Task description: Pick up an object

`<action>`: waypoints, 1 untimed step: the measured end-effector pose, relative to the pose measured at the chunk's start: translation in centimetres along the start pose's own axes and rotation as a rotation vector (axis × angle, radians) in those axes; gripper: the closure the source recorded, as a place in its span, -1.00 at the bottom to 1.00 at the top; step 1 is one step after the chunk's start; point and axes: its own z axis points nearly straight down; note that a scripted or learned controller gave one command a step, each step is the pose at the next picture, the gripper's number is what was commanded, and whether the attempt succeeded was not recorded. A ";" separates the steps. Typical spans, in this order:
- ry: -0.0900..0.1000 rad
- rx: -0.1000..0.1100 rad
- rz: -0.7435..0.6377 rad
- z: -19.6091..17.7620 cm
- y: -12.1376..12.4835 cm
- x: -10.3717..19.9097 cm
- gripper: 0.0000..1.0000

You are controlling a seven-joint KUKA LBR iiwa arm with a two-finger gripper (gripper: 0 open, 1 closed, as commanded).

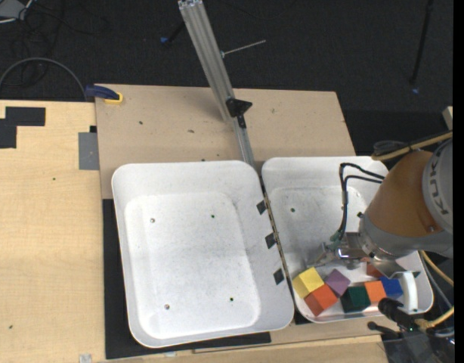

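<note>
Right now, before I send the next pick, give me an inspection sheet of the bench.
Surface: wooden bench bearing left bin and right bin, side by side.
Job's things: blocks clustered at the right bin's near end: yellow, red, purple, green, orange, blue.
Clutter: nothing seen.
Gripper: gripper low in the right bin, just beyond the blocks; fingers unclear.
Cables: black cable looping off the arm.
Surroundings: metal rail slanting above the bench; dark floor beyond.
</note>
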 end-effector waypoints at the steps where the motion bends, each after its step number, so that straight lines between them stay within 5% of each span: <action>1: 0.000 0.001 0.006 -1.2 0.0 -0.1 1.00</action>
